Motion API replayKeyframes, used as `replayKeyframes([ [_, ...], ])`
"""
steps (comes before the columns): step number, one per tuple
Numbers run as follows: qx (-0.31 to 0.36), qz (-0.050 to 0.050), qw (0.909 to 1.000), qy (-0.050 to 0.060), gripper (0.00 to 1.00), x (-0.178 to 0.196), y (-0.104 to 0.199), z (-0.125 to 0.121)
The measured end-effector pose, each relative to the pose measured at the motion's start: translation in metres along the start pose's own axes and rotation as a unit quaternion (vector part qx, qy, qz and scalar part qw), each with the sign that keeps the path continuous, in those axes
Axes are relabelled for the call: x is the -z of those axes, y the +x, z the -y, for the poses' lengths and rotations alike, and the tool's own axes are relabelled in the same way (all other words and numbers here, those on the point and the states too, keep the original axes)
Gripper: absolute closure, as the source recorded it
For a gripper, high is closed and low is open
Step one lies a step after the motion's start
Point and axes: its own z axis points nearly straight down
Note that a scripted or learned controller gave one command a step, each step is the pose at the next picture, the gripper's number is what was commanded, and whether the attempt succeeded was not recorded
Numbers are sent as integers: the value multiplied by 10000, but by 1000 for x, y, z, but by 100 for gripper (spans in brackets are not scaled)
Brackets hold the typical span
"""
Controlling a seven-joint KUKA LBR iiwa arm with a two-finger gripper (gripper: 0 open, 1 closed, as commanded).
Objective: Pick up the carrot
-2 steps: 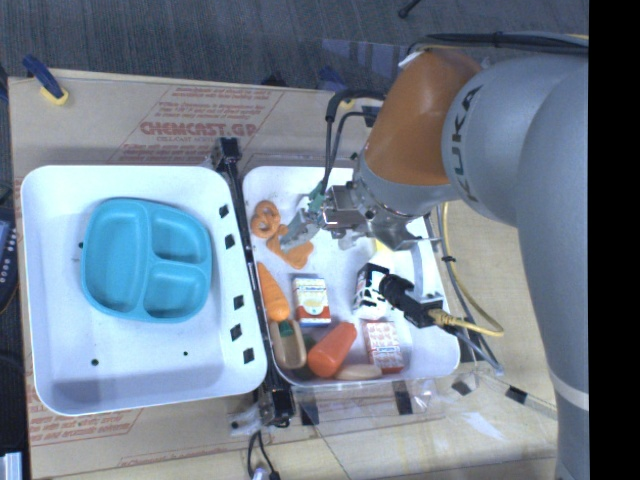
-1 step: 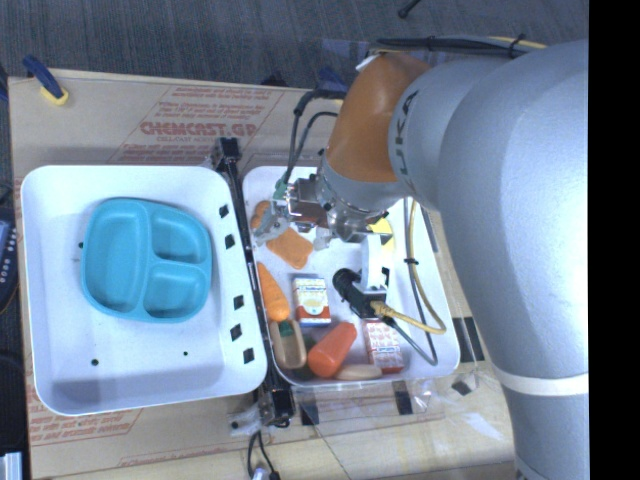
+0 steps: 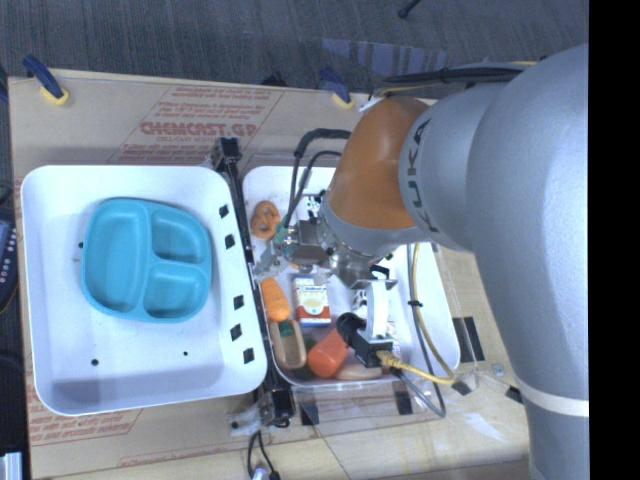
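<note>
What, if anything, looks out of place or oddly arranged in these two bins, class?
The load is lopsided. The left bin holds one blue divided plate, set slightly askew, while the carrot and the other small items are crammed into the right bin under the arm. Nothing looks spilled or broken.

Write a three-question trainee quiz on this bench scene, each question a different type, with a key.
1. True or false: the blue divided plate lies in the left bin.
2. Which bin holds the carrot? A) left B) right
3. Fill in: the arm hangs over the ____ bin.

Key: 1 true; 2 B, by the right bin's left wall, beside a small carton; 3 right.
</note>
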Motion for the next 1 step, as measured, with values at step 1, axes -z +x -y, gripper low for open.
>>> replayKeyframes([
  [1,-1028,4,9947,-20,0,1,-28,-73],
])
